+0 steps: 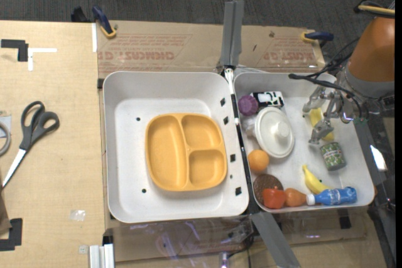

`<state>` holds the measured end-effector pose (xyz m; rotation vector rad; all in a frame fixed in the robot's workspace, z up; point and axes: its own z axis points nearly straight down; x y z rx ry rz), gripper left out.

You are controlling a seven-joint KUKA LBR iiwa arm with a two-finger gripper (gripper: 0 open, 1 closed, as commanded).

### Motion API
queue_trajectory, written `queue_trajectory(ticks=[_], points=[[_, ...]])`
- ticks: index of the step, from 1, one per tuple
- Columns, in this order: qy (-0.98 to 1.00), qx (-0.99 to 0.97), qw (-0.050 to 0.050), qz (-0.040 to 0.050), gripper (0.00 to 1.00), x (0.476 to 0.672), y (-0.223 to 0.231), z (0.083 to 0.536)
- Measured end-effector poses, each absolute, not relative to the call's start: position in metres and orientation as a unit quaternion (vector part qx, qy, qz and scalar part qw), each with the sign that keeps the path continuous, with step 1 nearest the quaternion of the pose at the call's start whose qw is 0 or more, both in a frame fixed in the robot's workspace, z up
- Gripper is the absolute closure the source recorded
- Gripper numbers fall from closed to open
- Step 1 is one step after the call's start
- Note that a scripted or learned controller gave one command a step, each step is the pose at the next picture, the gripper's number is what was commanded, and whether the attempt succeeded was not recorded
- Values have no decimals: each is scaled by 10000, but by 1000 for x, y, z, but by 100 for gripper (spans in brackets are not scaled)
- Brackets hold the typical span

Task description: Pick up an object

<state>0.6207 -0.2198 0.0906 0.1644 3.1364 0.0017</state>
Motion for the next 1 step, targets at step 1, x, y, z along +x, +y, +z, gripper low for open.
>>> queue_trajectory(ticks=[1], points=[[9987,508,19,-3,100,622,-219,99]])
